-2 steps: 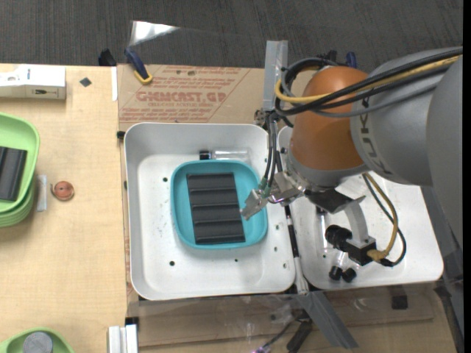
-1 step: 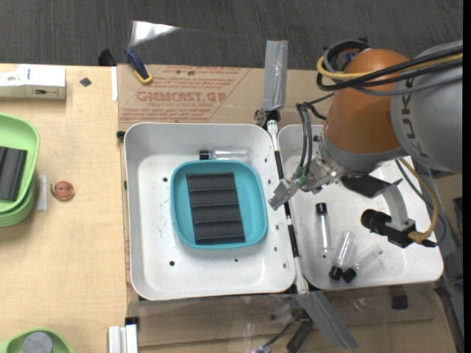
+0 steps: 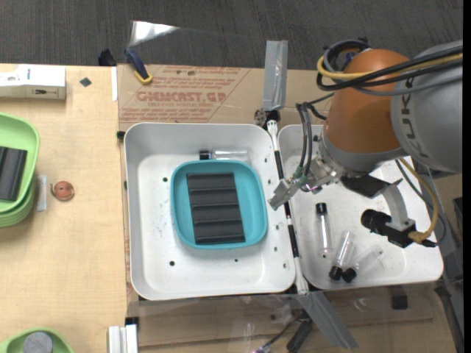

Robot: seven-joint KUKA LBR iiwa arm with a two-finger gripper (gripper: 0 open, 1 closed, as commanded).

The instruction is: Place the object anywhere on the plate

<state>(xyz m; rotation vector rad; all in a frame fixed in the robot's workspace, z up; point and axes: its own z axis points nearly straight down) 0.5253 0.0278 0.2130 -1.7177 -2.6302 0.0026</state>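
The pincer [image 3: 283, 195] was seen low over the shared rim between the 2 bins, at the foot of the grey arm [image 3: 383, 116] reaching in from the right. Its grey tip lay just beside the right edge of the teal plate [image 3: 254, 193]; whether it was wide or narrow could not be told, and nothing could be made out between its parts. Little room was left at the rim there, with the left bin's [image 3: 147, 219] wall on one side and the right bin's [image 3: 412, 267] floor on the other.

In the right bin, 3 clear tubes with black caps were seen: 1 tube [image 3: 322, 226] lay upright in the view, near the pincer but apart from it, and 2 more [image 3: 343, 259] lay tilted near the front wall. A black part of the rig [image 3: 386, 225] was seen beside them.

The plate sat near the middle of the left bin, with a dark ribbed block [image 3: 215, 206] on it. Another clear tube [image 3: 224, 154] lay just behind the plate. White floor was left open around the plate on all sides.
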